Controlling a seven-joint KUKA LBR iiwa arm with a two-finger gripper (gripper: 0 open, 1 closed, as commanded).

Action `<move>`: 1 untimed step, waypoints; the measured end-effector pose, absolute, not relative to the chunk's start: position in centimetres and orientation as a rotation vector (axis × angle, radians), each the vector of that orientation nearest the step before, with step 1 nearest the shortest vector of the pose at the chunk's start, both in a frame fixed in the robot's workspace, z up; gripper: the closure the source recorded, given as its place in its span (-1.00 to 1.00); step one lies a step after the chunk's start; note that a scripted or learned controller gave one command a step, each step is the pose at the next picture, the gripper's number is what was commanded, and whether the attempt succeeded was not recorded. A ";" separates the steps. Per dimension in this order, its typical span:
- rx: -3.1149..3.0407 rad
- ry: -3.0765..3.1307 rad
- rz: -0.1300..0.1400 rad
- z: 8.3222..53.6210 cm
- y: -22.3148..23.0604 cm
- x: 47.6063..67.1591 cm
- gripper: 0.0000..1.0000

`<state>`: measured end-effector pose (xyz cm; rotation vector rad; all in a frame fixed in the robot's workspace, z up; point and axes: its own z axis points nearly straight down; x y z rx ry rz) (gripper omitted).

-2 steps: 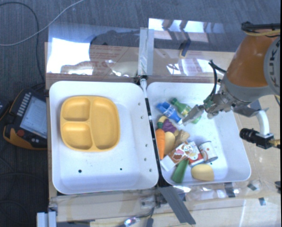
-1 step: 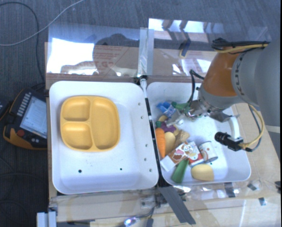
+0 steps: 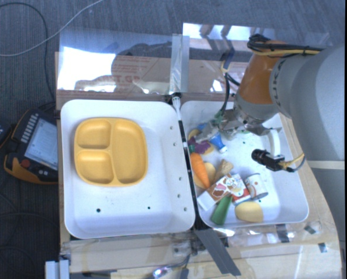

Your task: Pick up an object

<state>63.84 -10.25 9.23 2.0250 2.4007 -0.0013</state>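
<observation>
The gripper (image 3: pixel 222 122) hangs low over the toys (image 3: pixel 205 144) crowded in the right bin (image 3: pixel 289 211); its grip state is unreadable. Packed neighbours could block a clean grasp or get dragged along.

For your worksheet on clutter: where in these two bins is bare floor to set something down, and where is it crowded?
Bare floor: the left bin around the yellow plate, mostly its near strip. In the right bin, some far-right floor near the arm. Crowded: its left half, from carrot to lemon.
</observation>
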 end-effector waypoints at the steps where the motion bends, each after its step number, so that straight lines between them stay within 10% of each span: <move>1: 2.112 2.378 -0.048 9.9 -10.4 65.7 -1.00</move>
